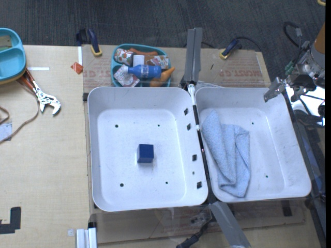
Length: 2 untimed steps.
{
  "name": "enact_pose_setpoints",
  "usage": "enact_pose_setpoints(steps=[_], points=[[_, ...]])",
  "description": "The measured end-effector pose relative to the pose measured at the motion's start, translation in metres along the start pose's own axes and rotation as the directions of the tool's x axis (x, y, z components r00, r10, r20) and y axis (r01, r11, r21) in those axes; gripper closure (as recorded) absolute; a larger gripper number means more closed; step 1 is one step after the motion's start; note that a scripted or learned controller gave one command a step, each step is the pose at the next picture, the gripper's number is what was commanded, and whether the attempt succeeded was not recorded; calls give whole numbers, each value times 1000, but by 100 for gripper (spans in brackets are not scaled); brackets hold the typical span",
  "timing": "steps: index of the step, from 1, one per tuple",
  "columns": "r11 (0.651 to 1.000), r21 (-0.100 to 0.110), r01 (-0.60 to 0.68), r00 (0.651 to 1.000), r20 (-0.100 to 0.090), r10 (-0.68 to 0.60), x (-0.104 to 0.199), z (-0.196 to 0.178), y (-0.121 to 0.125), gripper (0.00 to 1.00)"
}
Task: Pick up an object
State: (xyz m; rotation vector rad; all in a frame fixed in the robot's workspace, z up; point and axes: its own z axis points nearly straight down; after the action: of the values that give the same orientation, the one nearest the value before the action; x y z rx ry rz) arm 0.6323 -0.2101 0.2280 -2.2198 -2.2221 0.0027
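Note:
A small dark blue cube (146, 153) rests on the floor of the left white bin (103, 190), a little left of its centre. In the right white bin (289, 180) a crumpled pale blue-grey cloth (227, 156) covers the left half. My gripper (282, 87) hangs at the far right, over the right bin's back right corner and off its rim, well away from both the cloth and the cube. Nothing is visible in it.
A teal bowl (140, 66) of assorted small items stands behind the left bin. A wrench (46, 103) and a teal tray (10, 56) lie on the wooden bench at the left. A grey post (194, 56) rises at the back between the bins.

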Motion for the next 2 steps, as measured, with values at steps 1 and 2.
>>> enact_pose_setpoints(steps=[1, 2], points=[[994, -1, -113, 994, 0, 113, -11, -14, -17, 0], [929, 1, -369, 929, 0, 369, -7, -22, -55, 0]])
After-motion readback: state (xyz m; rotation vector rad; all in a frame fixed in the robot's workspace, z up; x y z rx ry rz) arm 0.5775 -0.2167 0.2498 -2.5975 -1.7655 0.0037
